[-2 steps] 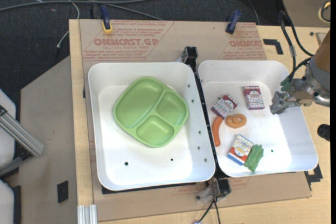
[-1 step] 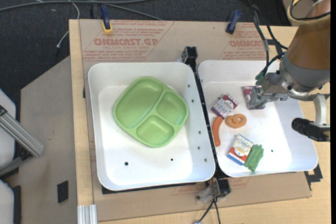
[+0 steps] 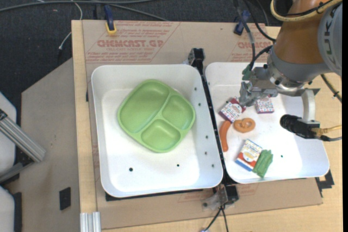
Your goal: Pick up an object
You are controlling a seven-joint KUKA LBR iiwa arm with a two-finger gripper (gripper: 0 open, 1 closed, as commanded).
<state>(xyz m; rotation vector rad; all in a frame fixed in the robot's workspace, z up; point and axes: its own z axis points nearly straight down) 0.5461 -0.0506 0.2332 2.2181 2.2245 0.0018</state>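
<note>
Over the right bin's back half, the grey two-finger gripper hangs just above a small pink-and-white packet; its grip cannot be judged. Nearby lie an orange disc, an orange sausage-shaped toy, a colourful carton and a green leafy piece. Centred in the left bin sits a green divided plastic plate.

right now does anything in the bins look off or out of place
Nothing looks spilled or damaged. The green divided plate sits askew in the left bin, turned at a slant to its walls. The small items in the right bin lie loosely scattered.
</note>
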